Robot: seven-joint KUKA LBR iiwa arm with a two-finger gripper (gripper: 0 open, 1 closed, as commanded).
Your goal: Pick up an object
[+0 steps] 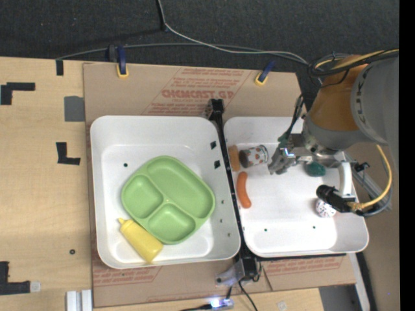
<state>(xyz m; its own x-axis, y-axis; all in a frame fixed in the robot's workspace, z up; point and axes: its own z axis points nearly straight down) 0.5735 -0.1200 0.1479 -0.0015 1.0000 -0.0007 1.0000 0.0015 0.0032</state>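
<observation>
Dark carpet across the far side, and in front of it a pale wooden surface (39,173) dotted with black tape marks. A brown cardboard sheet with red print (188,89) lies on it, clipped at its far edge, with both bins sitting on top.

Starting on the left: the shallow white left bin (104,131) holds a light green plastic plate with three compartments (168,199), lying flat in the middle. Touching its near-left edge is a yellow squeeze bottle (139,238), on its side in the near-left corner.

Over to the shallow white right bin (285,225). Hard against its left wall is a small orange piece (232,157), too small to make out. Just right of that, a small printed can (254,155) lies on its side. Nearer, by the same wall, there's an orange-red sausage-shaped toy (244,190), lying lengthwise and apart from the can.

Now the grey arm with the orange band (337,109), reaching in from the right. Its jaws sit low in the far half of the bin, just right of the can, and I cannot tell whether they are open or closed, or touching the can. Nothing shows between them. Just right of them, a small teal object (316,169) peeks out, partly hidden. Nearer, on the right, there's a small white speckled ball (323,207).
</observation>
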